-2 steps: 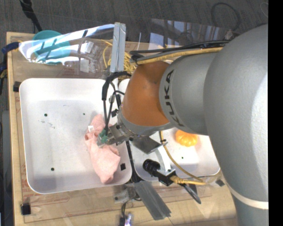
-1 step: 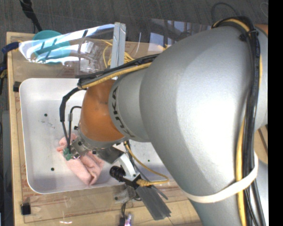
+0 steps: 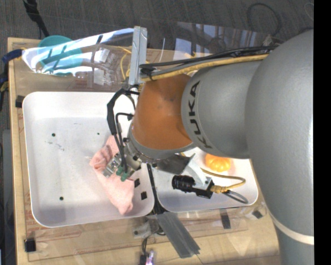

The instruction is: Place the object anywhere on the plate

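Note:
My gripper [image 3: 119,170] is low over the right side of the left bin [image 3: 55,148], right above a pink, flat, crumpled-looking item [image 3: 118,195] that lies against the bin's right wall. The gripper's tip overlaps the upper part of that pink item, and whether they touch is unclear. An orange, rounded object [image 3: 218,163] lies in the right bin [image 3: 209,203], partly hidden under the arm. I cannot make out anything between the gripper's tips.
The grey arm and its orange band [image 3: 160,120] cover most of the right bin. A black and yellow cable fitting [image 3: 193,184] hangs by the divider between the bins. A clear plastic sheet and a teal item [image 3: 55,48] lie beyond the left bin.

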Motion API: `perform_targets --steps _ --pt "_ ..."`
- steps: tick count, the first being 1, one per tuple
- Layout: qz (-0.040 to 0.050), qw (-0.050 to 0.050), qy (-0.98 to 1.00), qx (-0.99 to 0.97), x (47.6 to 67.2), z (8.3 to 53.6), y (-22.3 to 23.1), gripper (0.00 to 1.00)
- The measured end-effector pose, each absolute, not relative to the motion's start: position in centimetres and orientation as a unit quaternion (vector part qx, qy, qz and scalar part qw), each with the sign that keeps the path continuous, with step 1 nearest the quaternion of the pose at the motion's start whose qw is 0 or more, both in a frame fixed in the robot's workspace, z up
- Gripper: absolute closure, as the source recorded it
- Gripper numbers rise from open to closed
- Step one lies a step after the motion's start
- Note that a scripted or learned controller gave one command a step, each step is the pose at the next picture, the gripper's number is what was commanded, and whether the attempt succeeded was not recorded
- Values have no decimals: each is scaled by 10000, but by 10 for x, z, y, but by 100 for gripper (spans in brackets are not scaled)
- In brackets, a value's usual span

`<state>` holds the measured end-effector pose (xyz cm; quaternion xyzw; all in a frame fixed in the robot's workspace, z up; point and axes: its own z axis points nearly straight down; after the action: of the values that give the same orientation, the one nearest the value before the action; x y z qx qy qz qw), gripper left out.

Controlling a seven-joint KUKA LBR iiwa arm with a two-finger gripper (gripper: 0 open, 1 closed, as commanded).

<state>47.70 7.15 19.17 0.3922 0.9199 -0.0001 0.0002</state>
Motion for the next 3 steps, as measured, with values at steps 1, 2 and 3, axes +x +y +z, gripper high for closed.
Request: perform_targets --steps 1,2,3 --pt "26 19 9047 4261 478 94 130 100" --pt "2 8 9411 3382 477 243 79 100" --pt "-19 -25 9502 3115 535 134 131 100"
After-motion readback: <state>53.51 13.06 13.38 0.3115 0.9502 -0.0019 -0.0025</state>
